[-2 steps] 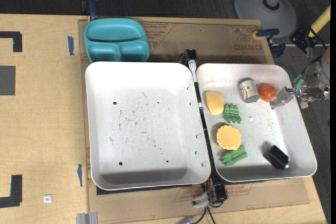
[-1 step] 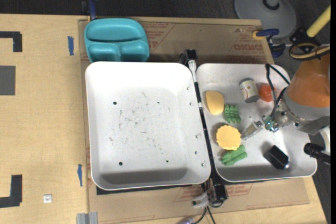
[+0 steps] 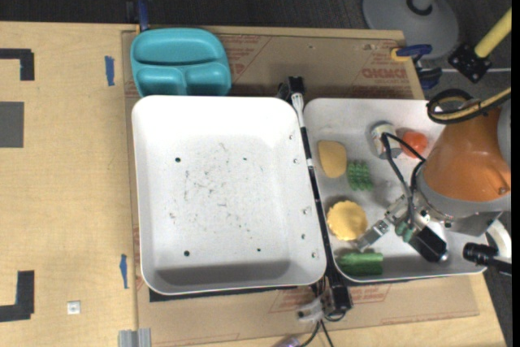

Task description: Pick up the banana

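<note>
- The arm (image 3: 467,166) reaches in from the right and stands low over the right bin (image 3: 325,114), which holds all the loose items.
- The gripper (image 3: 378,230) sits near the bin's front edge, between a round yellow piece (image 3: 347,219) and a green cylinder (image 3: 361,261).
- Fingers: too small and dark to judge how far apart they stand; nothing can be seen held between them.
- No item has a clear banana shape. The likeliest candidate is the pale yellow piece (image 3: 331,158) lying near the left wall of that bin, beside a green ridged item (image 3: 359,175); this is uncertain.
- Step in hand, as judged: approach, with no grasp made yet.
- The next move calls for the gripper to shift toward the far left part of the bin, centre over the yellow piece, and descend clear of the green neighbour.
- The left bin (image 3: 219,191) is not involved.
</note>
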